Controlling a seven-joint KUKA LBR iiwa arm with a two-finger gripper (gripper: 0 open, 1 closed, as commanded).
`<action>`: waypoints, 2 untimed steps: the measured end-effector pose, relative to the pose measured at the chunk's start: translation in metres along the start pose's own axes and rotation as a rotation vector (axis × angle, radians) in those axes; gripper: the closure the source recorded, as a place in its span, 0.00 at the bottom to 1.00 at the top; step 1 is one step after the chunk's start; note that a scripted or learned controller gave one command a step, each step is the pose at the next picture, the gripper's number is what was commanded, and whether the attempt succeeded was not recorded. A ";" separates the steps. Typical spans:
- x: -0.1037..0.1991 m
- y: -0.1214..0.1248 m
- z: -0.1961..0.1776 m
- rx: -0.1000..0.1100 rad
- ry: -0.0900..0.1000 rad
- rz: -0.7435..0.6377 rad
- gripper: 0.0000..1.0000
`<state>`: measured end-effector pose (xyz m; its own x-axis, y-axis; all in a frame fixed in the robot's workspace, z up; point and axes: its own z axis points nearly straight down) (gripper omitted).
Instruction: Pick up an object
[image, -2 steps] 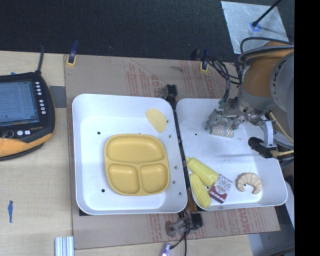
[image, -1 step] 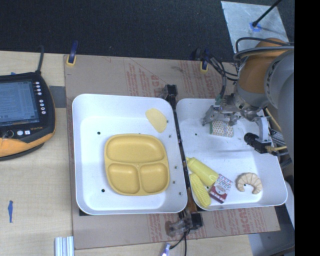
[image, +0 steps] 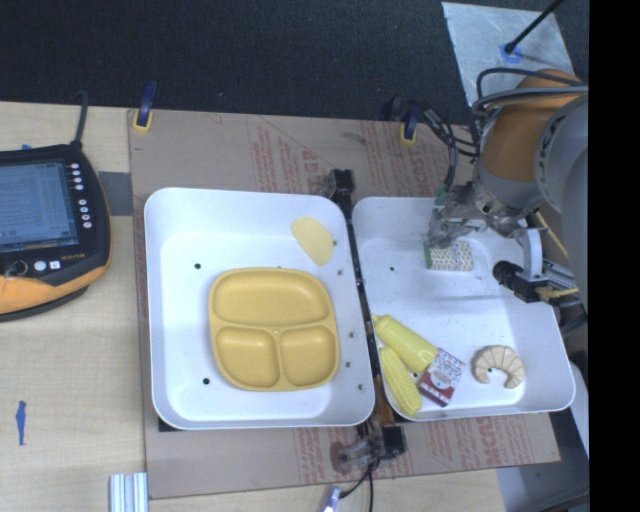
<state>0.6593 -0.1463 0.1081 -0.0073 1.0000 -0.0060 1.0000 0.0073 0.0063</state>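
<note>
Arm (image: 520, 140) is in from the right, over the back of the right bin (image: 540, 405). Pincer (image: 447, 232) points down at a small pale speckled block (image: 451, 258), looks like a sponge piece, lying on the bin floor near the back wall. Fingertips sit at the block's top edge, touching or just above it; can't tell which. Can't tell if the pincer is spread or pressed together either, too much cabling and hardware around it. Block isn't visibly between the fingers, so not calling it held.

Rest of right bin, all near the front:
- two yellow corn cobs (image: 403, 340) side by side at the front-left, against the wall shared with the other bin
- small red and white packet (image: 440, 377) touching the cobs on their right
- croissant (image: 499, 364) near the front-right corner, apart from the packet

Left bin (image: 165, 300):
- yellow three-compartment plate (image: 272, 327) in the middle, nothing seen in it
- pale yellow oval piece (image: 313, 240) behind it, leaning up the back-right wall

Both bins sit on a brown cardboard sheet (image: 250, 150) on the worktop (image: 60, 400). Teach pendant (image: 45, 230) with lit screen on the worktop at far left, well apart from the bins.
</note>
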 end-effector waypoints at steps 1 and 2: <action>0.000 0.000 0.000 0.001 0.000 0.000 0.00; -0.005 -0.001 0.012 0.004 0.005 0.002 0.00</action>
<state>0.6586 -0.1517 0.0962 -0.0052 1.0000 -0.0012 1.0000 0.0052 0.0027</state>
